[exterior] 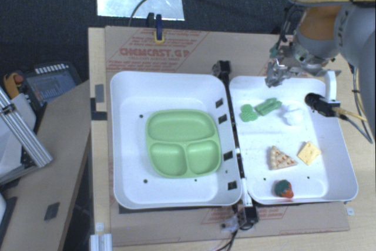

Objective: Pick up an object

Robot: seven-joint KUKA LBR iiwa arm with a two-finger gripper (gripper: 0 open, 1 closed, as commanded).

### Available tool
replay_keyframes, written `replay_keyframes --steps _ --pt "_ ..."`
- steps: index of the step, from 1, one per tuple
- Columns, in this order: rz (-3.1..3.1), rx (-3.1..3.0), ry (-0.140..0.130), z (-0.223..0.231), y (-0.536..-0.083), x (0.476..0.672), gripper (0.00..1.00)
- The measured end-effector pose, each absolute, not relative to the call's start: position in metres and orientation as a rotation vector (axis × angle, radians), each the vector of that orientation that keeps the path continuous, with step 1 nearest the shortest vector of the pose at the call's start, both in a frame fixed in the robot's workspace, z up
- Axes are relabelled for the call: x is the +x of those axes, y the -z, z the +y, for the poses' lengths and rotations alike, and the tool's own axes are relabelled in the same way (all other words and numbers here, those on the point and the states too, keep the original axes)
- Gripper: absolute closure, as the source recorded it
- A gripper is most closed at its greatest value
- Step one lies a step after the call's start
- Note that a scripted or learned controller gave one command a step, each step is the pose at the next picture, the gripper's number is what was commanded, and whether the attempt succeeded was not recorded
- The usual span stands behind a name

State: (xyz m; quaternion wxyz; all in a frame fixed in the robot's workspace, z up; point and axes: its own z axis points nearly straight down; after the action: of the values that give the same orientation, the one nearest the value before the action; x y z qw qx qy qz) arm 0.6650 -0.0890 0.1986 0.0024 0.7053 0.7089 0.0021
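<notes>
In the right bin (338, 179) lie a green toy (260, 109), a white piece (292, 114), a pizza slice (281, 158), a cheese wedge (309, 153) and a red-and-green piece (284, 188). The gripper (275, 78) hangs over the bin's far edge, just beyond the green toy, gripping nothing; whether its jaws are apart I cannot tell. A green divided plate (180, 143) sits in the left bin (126, 126).

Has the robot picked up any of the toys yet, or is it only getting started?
Only getting started. Nothing is lifted yet: the green toy, white piece, pizza slice, cheese and strawberry all lie in the right bin. The gripper hangs above that bin's far edge, near the green toy, with nothing seen between its fingers. Going down, grabbing and lifting are left.
</notes>
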Motion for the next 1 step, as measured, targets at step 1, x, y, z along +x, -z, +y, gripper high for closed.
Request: replay_keyframes --steps 1 --pt "2.224 2.212 -0.007 -0.089 -0.2438 0.6665 1.0"
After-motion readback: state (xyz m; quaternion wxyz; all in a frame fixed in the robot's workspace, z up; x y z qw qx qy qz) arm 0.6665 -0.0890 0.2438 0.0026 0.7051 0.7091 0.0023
